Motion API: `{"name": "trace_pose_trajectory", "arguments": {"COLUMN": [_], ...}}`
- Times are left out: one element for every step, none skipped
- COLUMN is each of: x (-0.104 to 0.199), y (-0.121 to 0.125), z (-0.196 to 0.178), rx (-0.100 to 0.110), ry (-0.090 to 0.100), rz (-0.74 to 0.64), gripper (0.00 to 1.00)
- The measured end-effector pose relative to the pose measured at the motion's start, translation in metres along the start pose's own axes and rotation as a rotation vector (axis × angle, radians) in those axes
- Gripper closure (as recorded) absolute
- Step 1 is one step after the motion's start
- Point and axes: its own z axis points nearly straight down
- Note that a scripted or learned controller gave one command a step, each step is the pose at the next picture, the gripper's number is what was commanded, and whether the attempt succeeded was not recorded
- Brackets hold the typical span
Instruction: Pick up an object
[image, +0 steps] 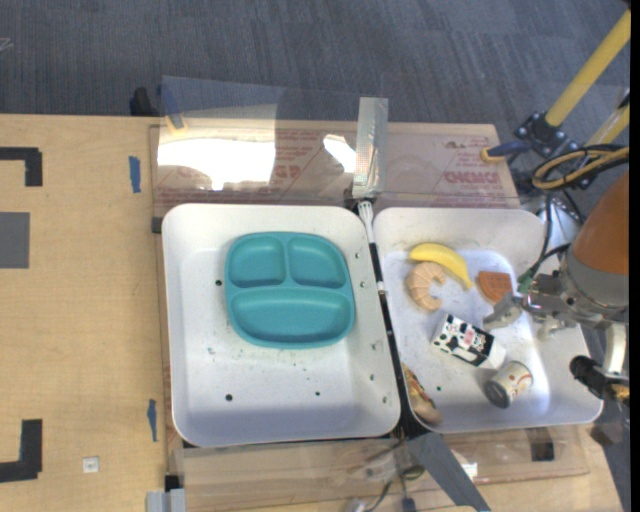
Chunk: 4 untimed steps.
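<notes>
Nearest us, below-left of the pincer (503, 313), we see a cup (508, 382) by the bin's (560, 405) front rim; carton (462, 340) just left; fingers perhaps apart, we cannot tell.

Teal tray (290, 288) in left bin (190, 330) — banana (443, 260), carton (462, 339) right

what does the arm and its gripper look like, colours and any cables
The arm shows a rounded orange band above a grey wrist section. Below it the gripper is metallic grey with dark fittings, and thin dark cables loop around the wrist. Yellow and black cables lie behind the arm at the bench's far right corner.
</notes>
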Motion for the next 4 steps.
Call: {"name": "trace_pose_trajectory", "arguments": {"x": [0.078, 0.123, 0.126, 0.195], "y": [0.041, 0.091, 0.093, 0.092], "z": [0.014, 0.015, 0.004, -0.089], "rx": [-0.023, 0.02, 0.005, -0.022], "ry": [-0.001, -0.014, -0.012, 0.004], "rz": [0.258, 0.362, 0.361, 0.525], "gripper": [0.0, 0.0, 1.0, 1.0]}}
